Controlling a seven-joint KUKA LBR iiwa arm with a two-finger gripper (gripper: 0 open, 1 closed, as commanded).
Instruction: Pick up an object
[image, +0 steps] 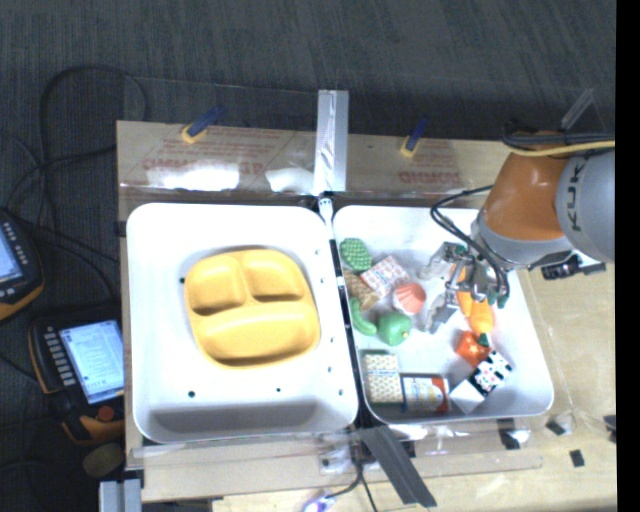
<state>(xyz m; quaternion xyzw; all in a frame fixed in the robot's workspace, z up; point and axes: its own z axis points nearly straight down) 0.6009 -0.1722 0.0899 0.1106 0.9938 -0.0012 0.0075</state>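
1. Two bins on the bench. Nearest the camera, along the front wall of the right bin (545, 395), lay a patterned box (381, 378), a carton (424, 392) and a black-and-white die (490, 374).
2. Mid-bin: the gripper (462, 295) was low among the clutter. Whether its tips were apart or together could not be told; nothing was visibly between them.
3. Likely targets: an orange piece (481, 314) just beside the gripper and a pink ball (409, 297) near it on the other side.
4. Judgement: best to centre over one item, descend straight and close fully before lifting; crowding risks a glancing pinch.
5. Farther left, the left bin (150, 300) held a yellow tray (253, 305), well apart from the gripper.
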